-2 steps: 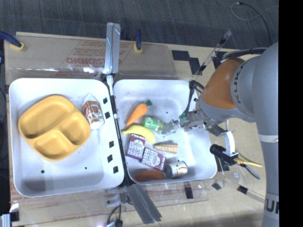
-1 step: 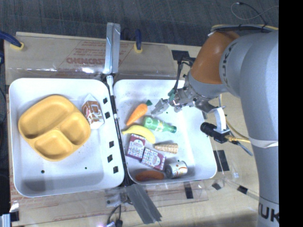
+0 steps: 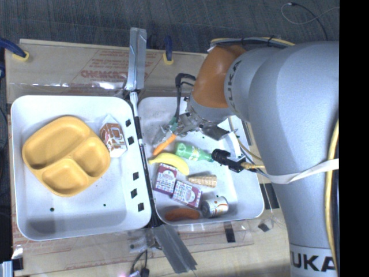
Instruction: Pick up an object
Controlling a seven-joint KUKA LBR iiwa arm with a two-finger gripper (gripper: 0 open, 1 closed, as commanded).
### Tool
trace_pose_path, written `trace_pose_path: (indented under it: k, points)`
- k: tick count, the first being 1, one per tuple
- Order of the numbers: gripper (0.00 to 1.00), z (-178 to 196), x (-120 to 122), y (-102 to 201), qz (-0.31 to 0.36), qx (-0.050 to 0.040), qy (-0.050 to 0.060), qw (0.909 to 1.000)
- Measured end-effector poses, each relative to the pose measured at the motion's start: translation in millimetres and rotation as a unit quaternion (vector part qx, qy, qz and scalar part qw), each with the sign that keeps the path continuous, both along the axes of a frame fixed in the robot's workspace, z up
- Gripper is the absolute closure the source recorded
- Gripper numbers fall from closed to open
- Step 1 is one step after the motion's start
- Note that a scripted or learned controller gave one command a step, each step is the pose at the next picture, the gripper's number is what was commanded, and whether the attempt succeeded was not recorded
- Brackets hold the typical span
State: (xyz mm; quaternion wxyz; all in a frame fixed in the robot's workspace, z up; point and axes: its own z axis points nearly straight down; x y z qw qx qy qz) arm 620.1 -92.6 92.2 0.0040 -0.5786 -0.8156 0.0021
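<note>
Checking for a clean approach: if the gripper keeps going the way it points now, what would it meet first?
The gripper points down and left in the right bin. The orange carrot-like piece lies just under its tip, so probably that first, though depth is unclear.
</note>
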Motion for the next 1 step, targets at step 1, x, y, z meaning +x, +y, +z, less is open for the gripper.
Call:
trace_pose_path:
  k: [1]
  points:
    - [1.0,8.3,-0.1,1.0,0.002,0.0005,0.002,1.0]
